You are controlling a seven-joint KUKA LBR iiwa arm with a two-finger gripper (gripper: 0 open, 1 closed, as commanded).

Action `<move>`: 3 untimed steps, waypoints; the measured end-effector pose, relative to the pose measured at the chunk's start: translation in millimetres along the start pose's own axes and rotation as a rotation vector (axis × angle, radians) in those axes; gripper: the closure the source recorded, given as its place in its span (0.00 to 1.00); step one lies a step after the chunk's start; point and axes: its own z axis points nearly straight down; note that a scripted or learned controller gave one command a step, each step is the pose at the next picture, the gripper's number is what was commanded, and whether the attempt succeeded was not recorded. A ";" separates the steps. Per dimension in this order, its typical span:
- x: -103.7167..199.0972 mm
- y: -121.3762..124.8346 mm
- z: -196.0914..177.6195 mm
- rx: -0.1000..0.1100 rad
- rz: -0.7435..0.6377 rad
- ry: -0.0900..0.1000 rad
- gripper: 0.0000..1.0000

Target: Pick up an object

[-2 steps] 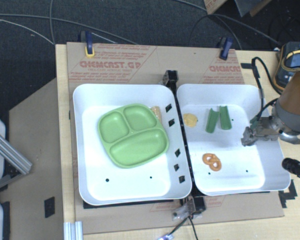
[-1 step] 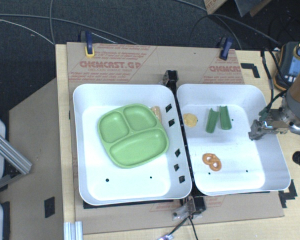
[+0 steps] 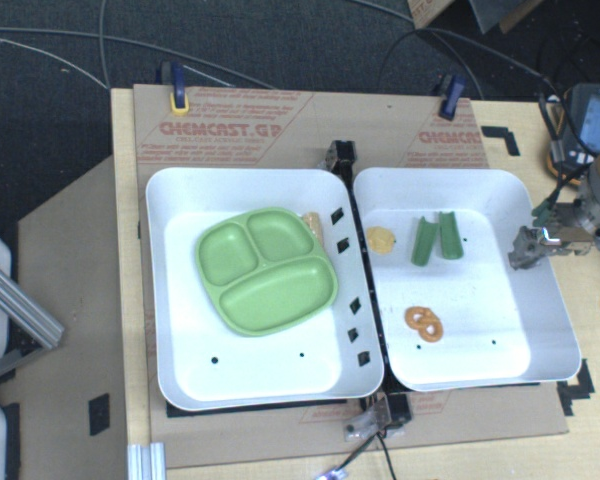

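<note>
The arm enters from the right and is cut off by the frame edge, so little of it shows. Its end effector (image 3: 525,248) sits at the right rim of the right bin (image 3: 540,348), roughly level with the middle of that rim. It is small, grey and blurred against the white wall, and I cannot tell how it is set; nothing can be seen gripped in it.

In the right bin, two green sticks (image 3: 436,238) lie side by side in the far half, nearly touching, their long sides running near to far. They look like flat, dark-green strips, the right one a little shorter and wider. To their left, close to the divider between the bins, lies a small pale-yellow lump (image 3: 381,240) whose shape is hard to make out. Nearer the camera, left of centre, lies a small orange-brown pretzel (image 3: 424,323).

The left bin (image 3: 180,368) holds a light-green plate (image 3: 267,270) with three compartments, turned at a slant. A small tan thing (image 3: 312,226) pokes out at its far right edge, partly hidden. Both bins rest on the counter (image 3: 260,123).
</note>
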 end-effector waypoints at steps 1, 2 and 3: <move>49.6 -8.3 9.5 0.006 -0.003 0.004 1.00; 105.0 -9.0 -1.0 0.004 -0.002 0.003 1.00; 153.3 -8.6 -7.5 0.002 -0.005 0.003 1.00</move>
